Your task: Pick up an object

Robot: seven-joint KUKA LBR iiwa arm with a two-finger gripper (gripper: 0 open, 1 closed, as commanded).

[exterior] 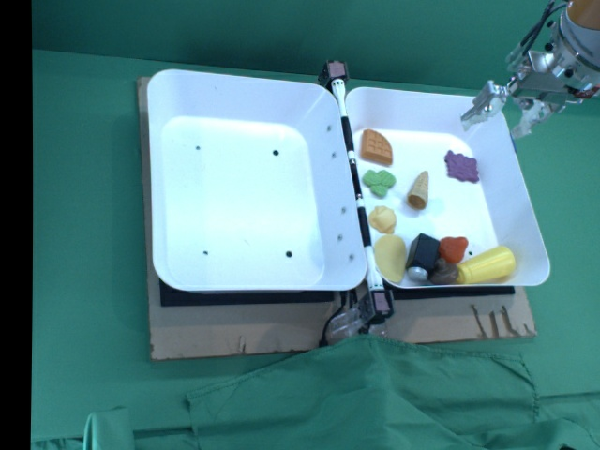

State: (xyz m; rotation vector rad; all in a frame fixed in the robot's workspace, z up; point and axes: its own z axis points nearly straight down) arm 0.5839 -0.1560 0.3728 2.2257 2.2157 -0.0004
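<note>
Upper right of the frame: the hand, hung over the far right corner of the right bin, fingers spread wide with nothing between them. Just above it, the grey wrist and a sliver of the orange band at the frame's top right corner.

Inside the right bin, a scatter of small toys — all apart from the hand. Toward the top left of that bin, an orange waffle piece; below it a green leafy piece and, to its right, a tan cone lying on its side. Further right, near the bin's right wall, a purple piece. Lower down by the left wall, a pale round piece and a yellow piece. Crowded along the bottom edge: a dark block, a red-orange piece, a brown lump and a yellow bottle on its side (these last few touching or nearly so).

At left, the left bin, white, with a few dark dots on its floor. Both bins side by side on a brown board over the green-draped tabletop — loose green cloth bunched along the lower edge of the frame.
</note>
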